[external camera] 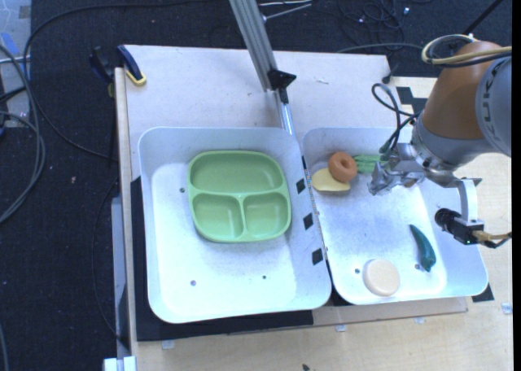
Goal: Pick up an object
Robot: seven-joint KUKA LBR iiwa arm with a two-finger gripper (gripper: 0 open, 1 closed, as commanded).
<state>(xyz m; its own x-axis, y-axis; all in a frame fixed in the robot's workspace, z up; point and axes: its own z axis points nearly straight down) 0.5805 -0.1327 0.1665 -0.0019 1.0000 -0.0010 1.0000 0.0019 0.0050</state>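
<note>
Two white bins sit side by side on the bench (203, 76). The left bin (163, 280) holds a green divided plate (240, 195), three compartments, flat, roughly centred and slightly toward the far side. The right bin (456, 284) holds the loose items. A brown donut (343, 167) is in the far left part of that bin, touching or overlapping a pale yellow piece (330, 182) just on its near left side. A green item (366, 163) lies just right of the donut, partly hidden by the gripper hardware, can't tell what it is. A teal pepper-shaped piece (422, 247) lies near the right wall, long axis running roughly far to near. A round cream disc (381, 277) sits at the near edge, left of the teal piece and well apart from the donut group. The arm (464, 109) comes in from the right, its orange band over the far right corner of the right bin. The gripper (384, 181) is low over the far middle of the right bin, just right of the donut and yellow piece, beside the green item. Fingers are too small and cluttered here, so can't tell whether they're apart or together, and nothing is visibly between them. A slanted metal pole (252, 24) runs from the far side down to the gap between the bins. A small blue and yellow clamp (130, 67) sits at the bench's far left corner.
</note>
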